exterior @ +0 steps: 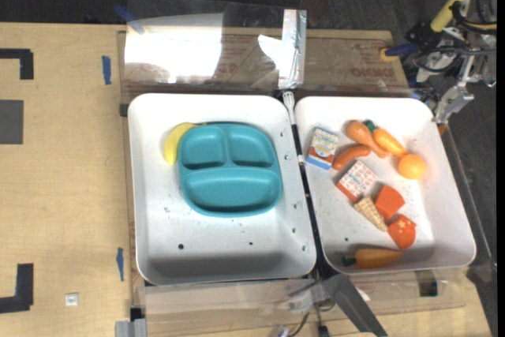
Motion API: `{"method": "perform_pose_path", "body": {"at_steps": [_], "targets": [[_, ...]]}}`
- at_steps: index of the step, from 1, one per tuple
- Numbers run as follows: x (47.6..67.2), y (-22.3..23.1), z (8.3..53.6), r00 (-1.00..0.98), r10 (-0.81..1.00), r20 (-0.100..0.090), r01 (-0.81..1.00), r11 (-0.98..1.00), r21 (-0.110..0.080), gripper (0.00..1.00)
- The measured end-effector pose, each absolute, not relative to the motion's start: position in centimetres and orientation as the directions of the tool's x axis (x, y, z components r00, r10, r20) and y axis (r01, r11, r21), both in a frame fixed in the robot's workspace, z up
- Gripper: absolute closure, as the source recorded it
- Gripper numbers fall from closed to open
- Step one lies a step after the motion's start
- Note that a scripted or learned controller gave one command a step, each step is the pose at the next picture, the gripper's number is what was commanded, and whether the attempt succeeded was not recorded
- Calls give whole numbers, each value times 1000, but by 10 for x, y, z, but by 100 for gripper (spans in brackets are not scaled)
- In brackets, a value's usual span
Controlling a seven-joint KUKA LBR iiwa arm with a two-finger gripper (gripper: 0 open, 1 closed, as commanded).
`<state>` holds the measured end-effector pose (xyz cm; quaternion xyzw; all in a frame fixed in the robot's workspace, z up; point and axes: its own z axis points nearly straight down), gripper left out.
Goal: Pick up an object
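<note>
- The tool (444, 108) hangs by the far right corner of the right white bin (456, 193); I cannot tell how it is set, and nothing shows in it.
- Nearest candidates are the round orange ball (411, 166) and the orange toy carrot (387, 140), lying loose, probably scattered for picking.
- The small red-and-white carton (322, 147) has print too small to read.
- The left white bin (158, 193) holds a teal divided plastic tray (230, 168), partly covering a yellow piece (173, 140).

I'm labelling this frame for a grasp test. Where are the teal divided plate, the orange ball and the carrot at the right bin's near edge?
teal divided plate (230, 168): camera view, centre ridge.
orange ball (411, 166): camera view, its top.
carrot (377, 256): camera view, middle of its body.
</note>
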<state>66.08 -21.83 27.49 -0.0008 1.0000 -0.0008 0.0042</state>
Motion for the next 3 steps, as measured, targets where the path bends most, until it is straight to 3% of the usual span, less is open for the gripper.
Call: {"method": "perform_pose_path", "body": {"at_steps": [1,2,3], "targets": [[619,-212,113,-1000,-18,5,-18,1000,3,0],[627,-215,104,-995,91,-29,91,996,-1,0],[628,-200,103,-984,178,-23,178,984,-4,0]]}}
